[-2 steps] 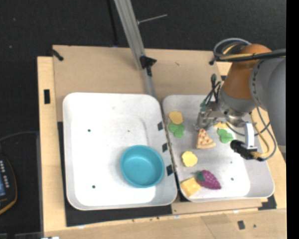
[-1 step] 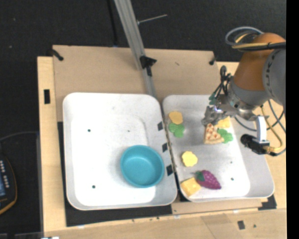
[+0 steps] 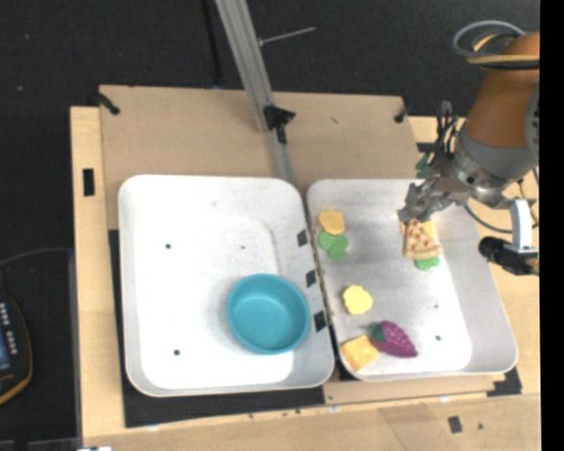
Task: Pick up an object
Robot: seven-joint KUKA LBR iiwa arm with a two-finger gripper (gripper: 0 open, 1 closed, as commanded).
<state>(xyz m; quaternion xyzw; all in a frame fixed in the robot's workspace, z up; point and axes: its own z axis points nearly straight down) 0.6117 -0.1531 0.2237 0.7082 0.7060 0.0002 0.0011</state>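
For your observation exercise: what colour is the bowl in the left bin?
Teal blue bowl, seen clearly in the camera view.

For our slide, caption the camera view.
Pincer poised above a pizza-slice toy in the right bin; blue bowl left.

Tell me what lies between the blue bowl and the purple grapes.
In the camera view, between the blue bowl and the purple grapes run the bins' adjoining rims, then a yellow block beside the grapes.
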